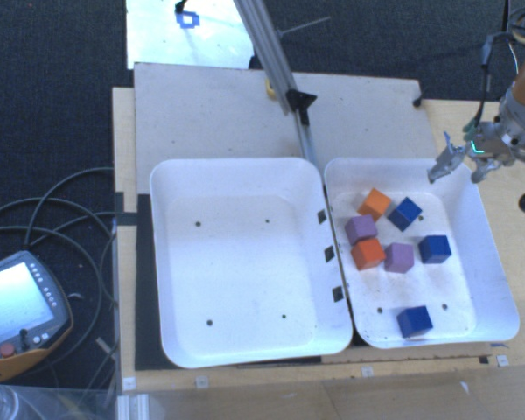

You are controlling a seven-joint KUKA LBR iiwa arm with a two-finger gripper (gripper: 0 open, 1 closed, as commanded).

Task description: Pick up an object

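I see gripper (462,166) over right bin (499,274) back rim | fingers spread, holding nothing | seven cubes in that bin: orange, purple, blue

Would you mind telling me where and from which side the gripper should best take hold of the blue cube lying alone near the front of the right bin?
Probably from straight above, closing on two opposite flat sides of the lone blue cube. It lies flat on the right bin floor, apart from the other cubes, with room on every side. Turn the gripper to match its slight rotation.
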